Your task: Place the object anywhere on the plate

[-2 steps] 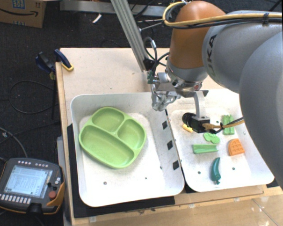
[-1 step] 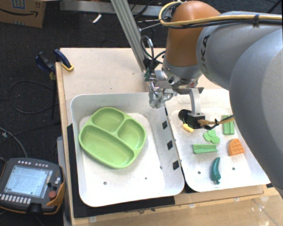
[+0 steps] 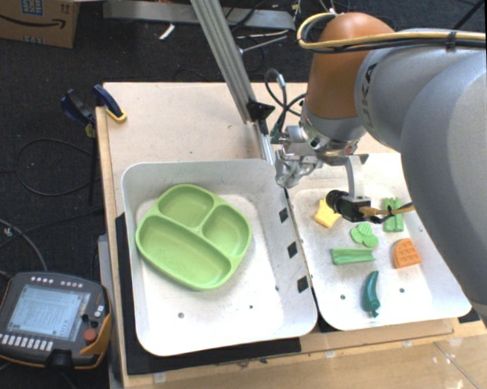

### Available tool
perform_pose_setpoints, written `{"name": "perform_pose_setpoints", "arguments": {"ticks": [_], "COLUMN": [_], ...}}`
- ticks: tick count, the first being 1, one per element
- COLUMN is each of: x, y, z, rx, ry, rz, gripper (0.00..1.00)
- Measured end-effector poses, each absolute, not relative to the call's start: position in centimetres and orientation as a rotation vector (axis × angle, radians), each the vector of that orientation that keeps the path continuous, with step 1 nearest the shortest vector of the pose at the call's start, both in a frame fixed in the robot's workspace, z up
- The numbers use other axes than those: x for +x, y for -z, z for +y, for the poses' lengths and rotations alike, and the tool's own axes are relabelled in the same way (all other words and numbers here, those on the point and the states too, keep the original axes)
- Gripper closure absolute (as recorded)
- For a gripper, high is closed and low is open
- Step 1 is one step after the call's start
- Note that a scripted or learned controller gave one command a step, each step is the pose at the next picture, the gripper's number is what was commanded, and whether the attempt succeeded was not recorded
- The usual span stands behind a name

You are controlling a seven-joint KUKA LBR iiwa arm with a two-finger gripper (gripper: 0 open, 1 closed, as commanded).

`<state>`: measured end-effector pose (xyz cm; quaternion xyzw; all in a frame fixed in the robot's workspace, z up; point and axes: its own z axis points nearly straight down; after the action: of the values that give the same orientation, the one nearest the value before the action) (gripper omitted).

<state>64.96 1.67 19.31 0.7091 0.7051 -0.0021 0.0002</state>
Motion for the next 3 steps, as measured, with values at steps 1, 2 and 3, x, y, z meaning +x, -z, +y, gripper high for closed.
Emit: {"name": "perform_pose_setpoints", "arguments": {"ticks": [1,2,3], "x": [65.0,65.0,64.5], "y": [-19.5,-20.5,-19.5], "z": [2.0,2.0,-6.9], "rx": [2.221,2.218,2.230], "ry": [0.003,0.001,0.006], "rz": [2.222,2.223,2.210], "gripper": [0.00,1.00,1.00]}}
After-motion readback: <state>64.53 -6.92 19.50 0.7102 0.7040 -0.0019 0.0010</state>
